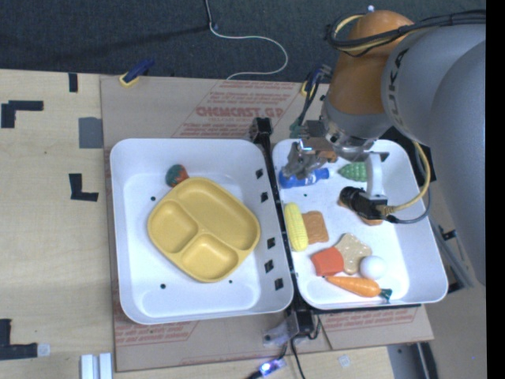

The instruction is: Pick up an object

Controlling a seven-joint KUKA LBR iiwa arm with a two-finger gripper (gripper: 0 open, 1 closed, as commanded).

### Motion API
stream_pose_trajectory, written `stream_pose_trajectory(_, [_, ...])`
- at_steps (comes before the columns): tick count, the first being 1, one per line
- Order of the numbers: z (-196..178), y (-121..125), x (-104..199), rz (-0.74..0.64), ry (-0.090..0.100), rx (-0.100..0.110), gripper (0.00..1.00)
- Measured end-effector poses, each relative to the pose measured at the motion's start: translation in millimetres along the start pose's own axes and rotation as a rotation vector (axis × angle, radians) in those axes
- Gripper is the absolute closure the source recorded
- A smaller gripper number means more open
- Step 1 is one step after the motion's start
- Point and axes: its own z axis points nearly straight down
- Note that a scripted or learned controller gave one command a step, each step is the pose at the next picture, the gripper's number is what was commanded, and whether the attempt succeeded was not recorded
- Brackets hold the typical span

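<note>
Two white bins [126, 235] sit on cardboard [237, 109]; the tool's [304, 163] state is unclear.

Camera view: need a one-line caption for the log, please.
KUKA arm's gripper low over a blue object in the right bin; yellow divided tray in the left bin.

Two white bins [126, 235] on cardboard-covered bench [47, 235]

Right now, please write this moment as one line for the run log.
end effector: low over blue item, right bin | grasp: unconfirmed | corn, carrot, egg: untouched | left bin: yellow tray
</note>
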Motion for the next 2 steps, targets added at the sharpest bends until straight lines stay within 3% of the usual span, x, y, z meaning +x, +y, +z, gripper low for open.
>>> stream_pose_trajectory(1, [-16,0,-12,0.001,0.0,-0.003,1.0])
stream_pose_trajectory(2, [-8,8,3,0.0,-0.001,-0.001,1.0])
